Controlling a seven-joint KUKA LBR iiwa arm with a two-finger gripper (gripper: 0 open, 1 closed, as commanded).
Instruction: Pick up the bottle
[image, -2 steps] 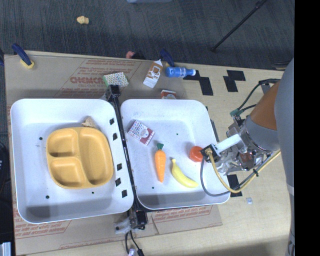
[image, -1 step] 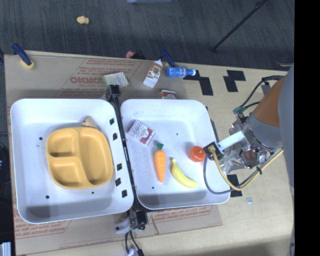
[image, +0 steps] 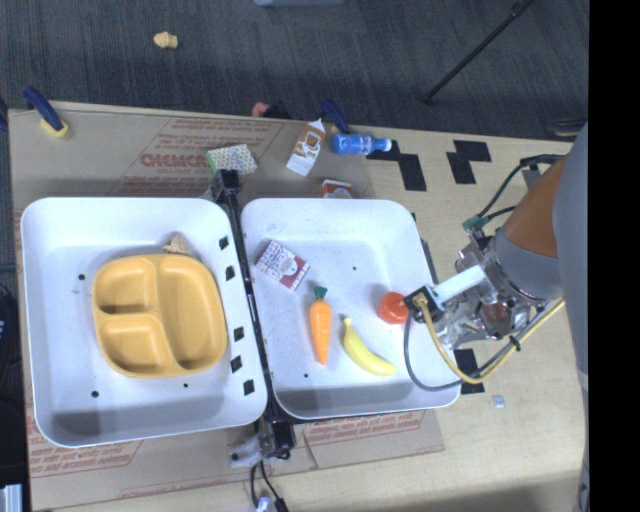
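The bottle is small and blue with a pale cap end. It lies on its side on the cardboard behind the right bin, outside both bins. My gripper hangs at the right bin's right rim, far below the bottle in the view and to its right. Nothing shows between the gripper and the bottle but the bin's back right corner. A red-orange round fruit sits just left of the gripper inside the bin.
The right bin also holds a carrot, a banana and a small red-and-white packet. A yellow divided plate lies in the left bin. A small carton and a green patterned packet lie near the bottle.
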